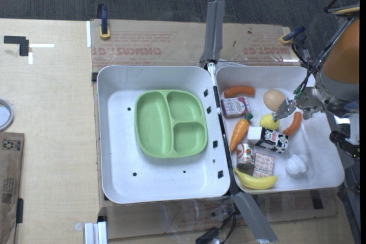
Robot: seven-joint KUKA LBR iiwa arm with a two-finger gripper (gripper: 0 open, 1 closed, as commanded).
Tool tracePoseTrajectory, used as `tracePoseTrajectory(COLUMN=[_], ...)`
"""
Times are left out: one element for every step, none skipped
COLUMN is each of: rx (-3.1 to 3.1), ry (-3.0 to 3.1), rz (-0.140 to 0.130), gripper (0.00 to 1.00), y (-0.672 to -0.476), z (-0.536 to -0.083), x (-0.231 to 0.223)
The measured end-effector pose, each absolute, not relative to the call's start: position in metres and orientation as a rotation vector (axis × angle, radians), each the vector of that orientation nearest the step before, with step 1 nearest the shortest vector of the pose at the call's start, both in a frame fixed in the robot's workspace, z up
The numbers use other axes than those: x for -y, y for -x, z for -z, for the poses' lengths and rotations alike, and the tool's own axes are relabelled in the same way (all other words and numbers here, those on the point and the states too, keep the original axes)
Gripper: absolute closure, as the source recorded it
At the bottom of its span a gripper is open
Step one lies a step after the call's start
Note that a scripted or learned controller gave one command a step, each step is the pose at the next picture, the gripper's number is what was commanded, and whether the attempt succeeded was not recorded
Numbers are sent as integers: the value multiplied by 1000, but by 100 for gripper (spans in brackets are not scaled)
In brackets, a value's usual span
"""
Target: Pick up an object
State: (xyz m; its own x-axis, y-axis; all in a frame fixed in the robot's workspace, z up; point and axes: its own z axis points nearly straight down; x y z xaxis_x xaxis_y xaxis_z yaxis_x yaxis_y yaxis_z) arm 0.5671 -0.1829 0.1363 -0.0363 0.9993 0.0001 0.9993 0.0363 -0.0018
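Note:
My gripper (287,109) hangs over the right bin (331,177), reaching in from the right. Its tip is just above a yellow lemon (267,122), between a tan egg-shaped object (274,99) and an orange-red sausage (294,123). Nothing is visibly held. Also in this bin are a carrot (238,133), a black-and-white box (275,140), a red packet (235,106), a hot dog (239,91), a small can (245,152), a cracker box (263,164), a banana (255,181) and a white crumpled object (295,165).
The left bin (114,140) holds a green divided plate (170,123). A grey divider bar (214,31) runs between the bins. Blue-and-yellow clamps (103,23) hold the cardboard at the back. A tape roll (3,116) lies at the far left.

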Motion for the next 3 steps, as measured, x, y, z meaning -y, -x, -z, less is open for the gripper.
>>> tracePoseTrajectory(rx=[2193, 2197, 2212], ry=[2238, 2242, 2232], rz=[13, 6, -1], gripper=[0, 100, 100], y=[-582, -581, -604], z=[-92, -101, -206], x=[212, 215, 178])
